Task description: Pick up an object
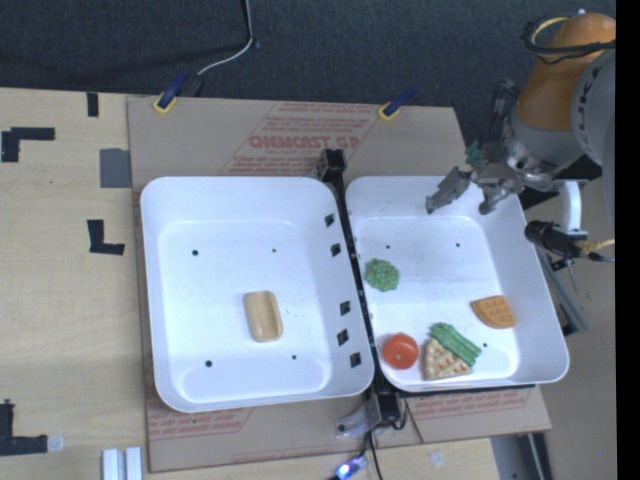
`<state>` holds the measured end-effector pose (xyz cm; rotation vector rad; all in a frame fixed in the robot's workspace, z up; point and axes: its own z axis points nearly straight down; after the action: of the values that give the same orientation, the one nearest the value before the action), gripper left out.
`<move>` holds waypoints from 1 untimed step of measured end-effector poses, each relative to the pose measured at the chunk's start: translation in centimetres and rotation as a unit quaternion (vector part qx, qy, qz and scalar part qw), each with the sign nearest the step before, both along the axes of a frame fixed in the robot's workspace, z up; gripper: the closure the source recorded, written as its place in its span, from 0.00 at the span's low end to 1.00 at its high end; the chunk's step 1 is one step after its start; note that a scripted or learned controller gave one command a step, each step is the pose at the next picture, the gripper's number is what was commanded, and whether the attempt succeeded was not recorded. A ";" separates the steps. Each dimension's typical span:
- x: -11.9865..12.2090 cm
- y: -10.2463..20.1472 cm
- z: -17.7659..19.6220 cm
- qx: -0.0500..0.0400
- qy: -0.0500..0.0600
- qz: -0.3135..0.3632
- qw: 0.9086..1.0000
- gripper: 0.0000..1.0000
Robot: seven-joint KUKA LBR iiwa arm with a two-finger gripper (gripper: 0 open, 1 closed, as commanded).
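My gripper (464, 198) hangs over the far right part of the right bin (420, 193), open, with nothing between its fingers. In that bin lie a green broccoli-like piece (381, 274) near the left wall, an orange chip-shaped piece (493, 311) by the right wall, a red tomato (400, 351), a tan waffle wedge (441, 362) and a green pod (456, 342) resting on it at the front. The left bin (170, 208) holds a tan bread roll (263, 315) near its middle.
A black hinge strip (343, 258) runs between the two bins. Both bins sit on a cardboard sheet (290, 138) held by clamps. The arm's orange band (560, 78) and grey wrist stand at the right. A white cable (235, 38) trails at the back.
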<state>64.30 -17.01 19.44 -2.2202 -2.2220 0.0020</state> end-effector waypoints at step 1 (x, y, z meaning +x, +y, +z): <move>2.4 2.8 -9.8 0.001 0.003 0.001 1.000 0.00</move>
<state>66.73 -14.21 9.64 -2.2133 -2.2218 0.0063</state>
